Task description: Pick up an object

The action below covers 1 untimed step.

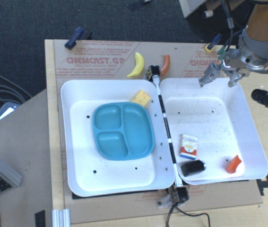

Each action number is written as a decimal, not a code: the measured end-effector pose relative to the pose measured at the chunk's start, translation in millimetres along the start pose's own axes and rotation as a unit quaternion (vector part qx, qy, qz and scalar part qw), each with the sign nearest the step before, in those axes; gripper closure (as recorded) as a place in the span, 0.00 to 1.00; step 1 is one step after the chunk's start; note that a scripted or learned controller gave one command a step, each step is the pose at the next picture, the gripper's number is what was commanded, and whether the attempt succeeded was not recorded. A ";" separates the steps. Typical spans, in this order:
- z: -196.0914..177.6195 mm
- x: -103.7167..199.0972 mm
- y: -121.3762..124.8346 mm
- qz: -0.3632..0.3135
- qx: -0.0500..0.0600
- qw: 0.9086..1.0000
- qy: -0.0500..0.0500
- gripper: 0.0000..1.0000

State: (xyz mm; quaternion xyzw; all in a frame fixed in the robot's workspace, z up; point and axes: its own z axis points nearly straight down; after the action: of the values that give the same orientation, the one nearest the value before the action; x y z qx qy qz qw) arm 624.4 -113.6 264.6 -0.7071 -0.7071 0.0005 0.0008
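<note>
Seen above the far rim of the right bin [247,103]: the gripper [219,79], spread open, nothing between its fingers. No object picked yet.

Lying along the near side of that bin, well apart from the gripper: a small white carton [188,145], a black block [193,167] just beside it toward the near rim, and an orange piece [233,164] by the near right corner. In the left bin [72,126]: a blue divided plate [123,130] with a yellow block [141,98] touching its far edge. Out on the bench [53,103] beyond the bins: a yellow banana [136,65] and an orange-red piece [165,64].

Likely to go wrong:
- Closing on air, given a straight descent from here onto bare bin floor.
- Striking the far rim on the way down, given how close above it the gripper hangs.
- Catching carton and black block together, or nudging one while closing on the other (almost touching, so little room for a finger between).
- Pinning the orange piece against the sloped wall and sliding off it.
- Skidding off the carton if it lies flat, with little height to pinch.

Readable writing: "CHEMCAST GP" in red across the brown board under the bins, repeated toward the right but partly covered there. On the carton, red and blue print, too small to read.
</note>
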 end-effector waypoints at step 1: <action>68.2 39.9 10.8 0.000 0.000 1.000 0.000 0.00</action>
State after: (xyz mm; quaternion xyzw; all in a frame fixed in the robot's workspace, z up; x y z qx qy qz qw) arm 635.1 -73.7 196.4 -0.7068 -0.7074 0.0006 0.0011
